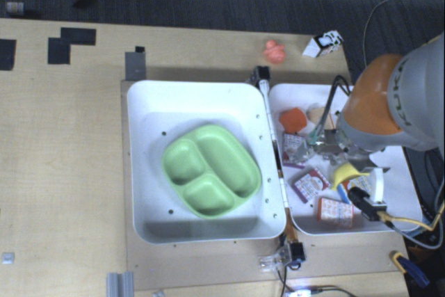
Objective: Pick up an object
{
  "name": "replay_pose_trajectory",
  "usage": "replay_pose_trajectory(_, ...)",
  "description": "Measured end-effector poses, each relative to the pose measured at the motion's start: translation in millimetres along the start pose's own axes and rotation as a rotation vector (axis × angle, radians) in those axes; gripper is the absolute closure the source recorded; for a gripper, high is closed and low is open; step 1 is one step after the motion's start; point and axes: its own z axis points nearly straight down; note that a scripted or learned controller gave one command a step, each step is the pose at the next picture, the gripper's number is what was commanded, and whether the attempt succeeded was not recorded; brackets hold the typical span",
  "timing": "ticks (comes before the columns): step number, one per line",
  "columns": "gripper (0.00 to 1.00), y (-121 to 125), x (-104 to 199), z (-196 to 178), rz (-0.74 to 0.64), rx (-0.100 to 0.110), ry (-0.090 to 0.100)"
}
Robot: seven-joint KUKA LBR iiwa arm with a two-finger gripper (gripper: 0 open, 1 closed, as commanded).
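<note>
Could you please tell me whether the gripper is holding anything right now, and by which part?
It cannot be told: the gripper sits low among clutter in the right bin, its tips obscured.

Hand [321, 142] half-hidden under arm [396, 104]

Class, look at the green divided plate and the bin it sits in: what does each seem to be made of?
Green divided plate: probably moulded plastic, with an even colour, soft sheen and rounded compartments. Left white bin: likely smooth plastic too, with a uniform white, faintly glossy wall and rounded corners.
</note>
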Motion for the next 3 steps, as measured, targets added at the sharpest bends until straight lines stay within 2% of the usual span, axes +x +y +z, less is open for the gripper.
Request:
replay_pose_trajectory(1, 1.0, 2, 2, -11, -0.002, -0.004, 0.002)
replay_pose_trajectory(2, 0.0, 2, 2, -11, -0.002, -0.003, 0.003)
replay_pose_trajectory(3, 1.0, 3, 2, -22, -0.005, -0.007, 0.003)
